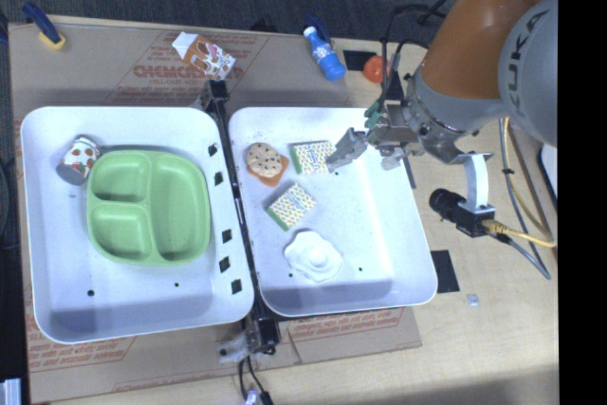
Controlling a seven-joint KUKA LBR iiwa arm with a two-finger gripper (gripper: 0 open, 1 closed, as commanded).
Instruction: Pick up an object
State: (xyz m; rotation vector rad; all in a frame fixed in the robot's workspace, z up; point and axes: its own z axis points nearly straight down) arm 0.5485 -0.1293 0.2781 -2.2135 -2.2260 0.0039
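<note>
Pincer [343, 153] hovers just beside patterned block [311, 156].

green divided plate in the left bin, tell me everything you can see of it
The green divided plate looks like matte plastic, a rounded rectangle with three compartments: one long on its right side, two smaller on its left. It lies flat, right way up, in the middle of the left bin. A small patterned cup sits at its upper-left corner.

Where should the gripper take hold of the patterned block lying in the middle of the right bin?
Probably across the two long edges of the patterned block, coming straight down from above: it lies flat and turned diagonally, with bare bin floor along those sides.
</note>
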